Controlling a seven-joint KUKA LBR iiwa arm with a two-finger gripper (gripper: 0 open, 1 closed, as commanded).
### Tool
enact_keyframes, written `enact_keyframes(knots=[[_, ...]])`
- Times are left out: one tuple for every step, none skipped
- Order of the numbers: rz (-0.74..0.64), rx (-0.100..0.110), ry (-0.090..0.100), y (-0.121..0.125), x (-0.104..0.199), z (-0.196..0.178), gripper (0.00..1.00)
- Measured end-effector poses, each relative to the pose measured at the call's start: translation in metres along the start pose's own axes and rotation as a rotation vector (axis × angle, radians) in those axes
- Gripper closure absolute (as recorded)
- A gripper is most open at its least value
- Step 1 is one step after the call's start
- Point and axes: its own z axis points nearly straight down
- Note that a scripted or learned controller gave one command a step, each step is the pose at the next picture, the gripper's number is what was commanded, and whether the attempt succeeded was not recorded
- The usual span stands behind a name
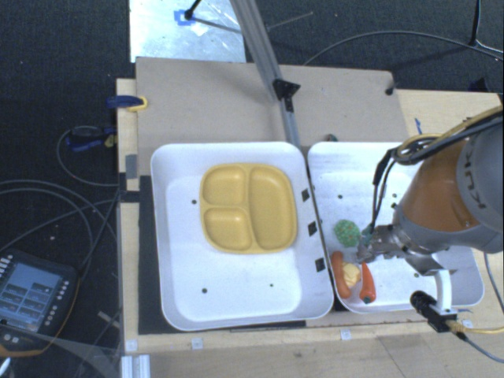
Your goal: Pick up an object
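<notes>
Two white bins side by side. Yellow divided plate (pixel 248 208) in the left bin (pixel 181 290). Gripper (pixel 368 250) down in the right bin (pixel 346 164), just beside green broccoli (pixel 346 231), with carrots (pixel 367 283) near the front-left corner. Can't tell its grip state.

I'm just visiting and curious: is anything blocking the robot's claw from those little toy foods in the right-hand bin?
Nothing visible. The gripper is right above the cluster: green piece, yellow piece and two orange pieces against the right bin's left wall.
</notes>
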Motion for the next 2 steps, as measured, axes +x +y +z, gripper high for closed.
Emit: enact_keyframes(knots=[[-0.002,-0.004,-0.002,-0.003,-0.008,-0.058,1.00],[-0.005,-0.006,-0.002,0.003,-0.002,-0.120,1.00]])
